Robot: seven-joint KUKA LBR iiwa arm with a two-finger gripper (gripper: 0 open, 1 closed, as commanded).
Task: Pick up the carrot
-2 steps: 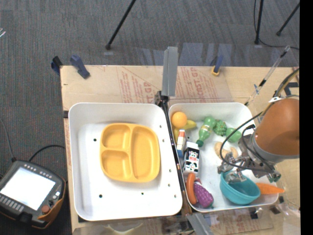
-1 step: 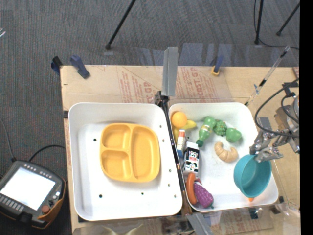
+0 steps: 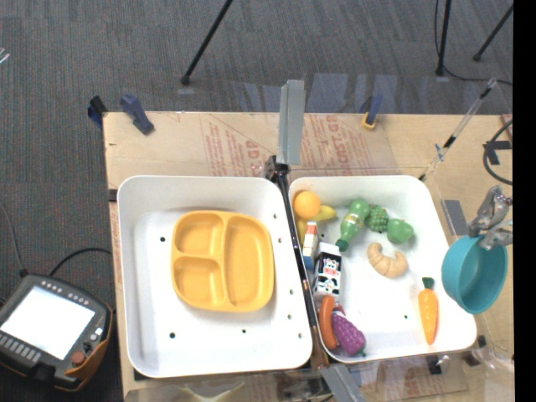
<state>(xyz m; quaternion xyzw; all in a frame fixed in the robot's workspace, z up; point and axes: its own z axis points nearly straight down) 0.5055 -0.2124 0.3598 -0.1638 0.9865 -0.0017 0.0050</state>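
Purple grapes (image 3: 348, 335) sit nr front of right bin (image 3: 419, 193), carrot (image 3: 428, 310) by its right wall; pincer state unclear.

A robotics lab: tripod legs (image 3: 211, 33) on grey carpet, a teach pendant (image 3: 52, 332), clamps (image 3: 136, 113) gripping the surface (image 3: 201, 141).

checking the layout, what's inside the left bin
A yellow divided plate with three compartments lies in the left bin. Nothing is on the plate. Small dark dots mark the bin floor around it. Whatever sits beneath the plate is covered.
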